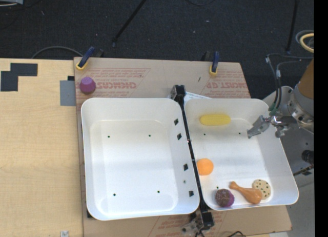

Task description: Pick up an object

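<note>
The gripper (258, 128) hangs at the right rim of the right bin (274, 149), reaching in from the right, and from this high slant there is no telling whether it is open or closed; nothing shows in its grasp. The grey arm (300, 110) sits just off the bin's right edge.

Closest to the tool is the banana (215, 120), a plump yellow piece with rounded ends, lying flat in the far part of the right bin. Its long axis runs left to right across the view, roughly along the bin's far wall, with one end toward the divider between the bins and the other toward the gripper. The two stay clearly apart.

Also in the right bin: an orange ball (205, 166) sits near the divider, about midway down. Along the near edge lie three things close together: a dark purple lumpy ball (224, 198), a tan drumstick (246, 192) angled with its thin end up-left and its fat end down-right, and a pale cookie (262, 187) dotted with dark specks, just beside the drumstick's fat end.

The left bin (97, 128) shows its white floor with small dark dots. Outside it, on the cardboard (154, 79) past its far left corner, rests a small purple object (87, 84).
</note>
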Controlling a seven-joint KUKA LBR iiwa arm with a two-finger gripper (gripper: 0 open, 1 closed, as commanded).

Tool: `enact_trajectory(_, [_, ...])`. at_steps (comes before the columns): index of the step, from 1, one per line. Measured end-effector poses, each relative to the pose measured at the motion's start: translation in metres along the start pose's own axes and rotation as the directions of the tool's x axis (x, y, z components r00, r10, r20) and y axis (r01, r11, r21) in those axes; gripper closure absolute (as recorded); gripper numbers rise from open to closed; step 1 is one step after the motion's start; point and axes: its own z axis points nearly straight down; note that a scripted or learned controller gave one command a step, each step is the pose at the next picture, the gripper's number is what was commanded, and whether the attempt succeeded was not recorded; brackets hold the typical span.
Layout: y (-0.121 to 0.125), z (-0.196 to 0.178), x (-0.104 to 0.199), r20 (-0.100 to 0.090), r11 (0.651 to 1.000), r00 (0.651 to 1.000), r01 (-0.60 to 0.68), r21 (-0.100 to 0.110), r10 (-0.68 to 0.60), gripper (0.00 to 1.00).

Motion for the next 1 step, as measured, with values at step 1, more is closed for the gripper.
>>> enact_trajectory(1, [-0.0601, 0.1049, -0.0153, -0.002, 1.000, 1.000, -0.003, 0.009, 0.003, 0.00])
